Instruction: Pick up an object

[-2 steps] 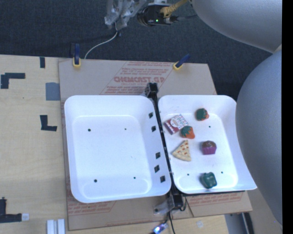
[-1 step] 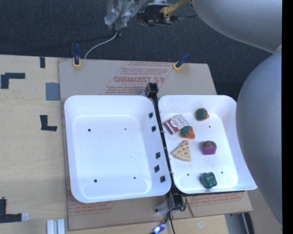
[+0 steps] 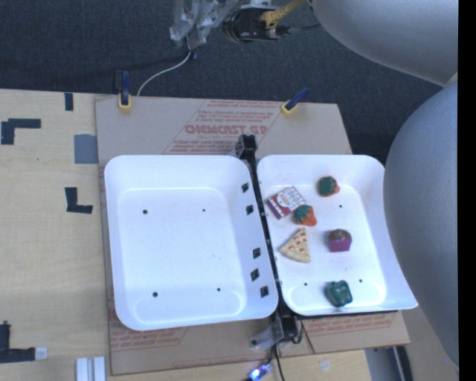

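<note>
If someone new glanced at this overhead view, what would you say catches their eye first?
Probably the small cluster of colourful toy foods in the right bin: a pizza slice, a green pepper, a purple piece, a red-and-white packet and two red-and-green pieces. Next, the plain white left bin beside it. The gripper sits at the top edge, above the bench, well away from the bins.
</note>
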{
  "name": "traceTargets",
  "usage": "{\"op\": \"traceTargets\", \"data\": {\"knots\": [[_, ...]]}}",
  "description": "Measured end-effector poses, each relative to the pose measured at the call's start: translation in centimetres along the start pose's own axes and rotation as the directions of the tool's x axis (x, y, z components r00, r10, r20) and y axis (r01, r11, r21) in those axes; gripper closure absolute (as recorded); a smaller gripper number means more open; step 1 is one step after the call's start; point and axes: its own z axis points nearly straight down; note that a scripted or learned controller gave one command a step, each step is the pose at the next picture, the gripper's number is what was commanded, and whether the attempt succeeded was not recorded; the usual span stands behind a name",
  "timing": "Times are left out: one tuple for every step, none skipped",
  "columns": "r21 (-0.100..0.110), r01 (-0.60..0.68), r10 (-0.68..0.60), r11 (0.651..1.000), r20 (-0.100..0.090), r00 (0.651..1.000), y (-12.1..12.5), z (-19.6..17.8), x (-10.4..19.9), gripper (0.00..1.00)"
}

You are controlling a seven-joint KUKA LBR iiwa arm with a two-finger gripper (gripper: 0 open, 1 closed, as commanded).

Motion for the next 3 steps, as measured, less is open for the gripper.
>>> {"op": "traceTargets", "data": {"knots": [[0.0, 0.0, 0.0, 1.0, 0.0, 1.0, 0.0, 0.0, 0.0, 1.0], [0.0, 0.0, 0.0, 1.0, 0.0, 1.0, 0.0, 0.0, 0.0, 1.0], [0.001, 0.0, 0.0, 1.0, 0.0, 1.0, -1.2, 0.0, 0.0, 1.0]]}}
